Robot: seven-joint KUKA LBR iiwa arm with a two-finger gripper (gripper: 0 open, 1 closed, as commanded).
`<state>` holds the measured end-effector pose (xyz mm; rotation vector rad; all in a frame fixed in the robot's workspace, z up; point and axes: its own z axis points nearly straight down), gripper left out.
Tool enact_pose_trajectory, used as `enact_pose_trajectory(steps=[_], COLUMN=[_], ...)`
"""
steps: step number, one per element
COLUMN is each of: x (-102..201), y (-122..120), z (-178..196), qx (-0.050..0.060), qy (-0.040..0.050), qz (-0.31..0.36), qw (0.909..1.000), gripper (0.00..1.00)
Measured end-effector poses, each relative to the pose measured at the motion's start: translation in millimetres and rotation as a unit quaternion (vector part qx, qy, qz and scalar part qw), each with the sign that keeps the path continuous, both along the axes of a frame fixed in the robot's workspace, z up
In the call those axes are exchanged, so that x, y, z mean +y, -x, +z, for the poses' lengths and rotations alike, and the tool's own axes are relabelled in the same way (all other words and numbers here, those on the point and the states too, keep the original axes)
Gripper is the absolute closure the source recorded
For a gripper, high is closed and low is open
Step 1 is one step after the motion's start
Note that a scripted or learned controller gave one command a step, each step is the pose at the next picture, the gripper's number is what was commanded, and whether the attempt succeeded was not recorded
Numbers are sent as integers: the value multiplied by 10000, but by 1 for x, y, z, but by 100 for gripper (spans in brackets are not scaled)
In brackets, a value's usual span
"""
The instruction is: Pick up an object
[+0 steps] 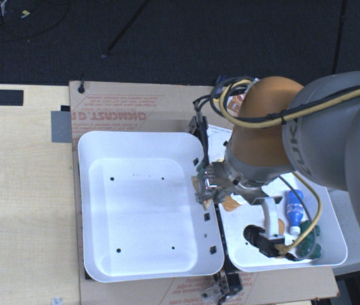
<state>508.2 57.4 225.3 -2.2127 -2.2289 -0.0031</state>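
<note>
Big grey arm (320,132) hangs high. Left of the pincer (207,190) sits a white bin (142,202). The pincer is by the wall between the two bins; I cannot tell if it is apart or together. Right of it, a blue bottle (294,210) lies in the other bin (240,260).

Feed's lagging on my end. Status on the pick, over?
Gripper down at left wall of right bin; grasp unconfirmed. Blue item and green item lie by its right wall. Arm hides much of the bin.
</note>
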Motion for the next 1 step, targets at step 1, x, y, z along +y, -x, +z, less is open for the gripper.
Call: enact_pose_trajectory(steps=[1], x=[-34], y=[-2], z=[72], qx=[-16], qy=[13], qz=[-48], qw=[10000], gripper=[100])
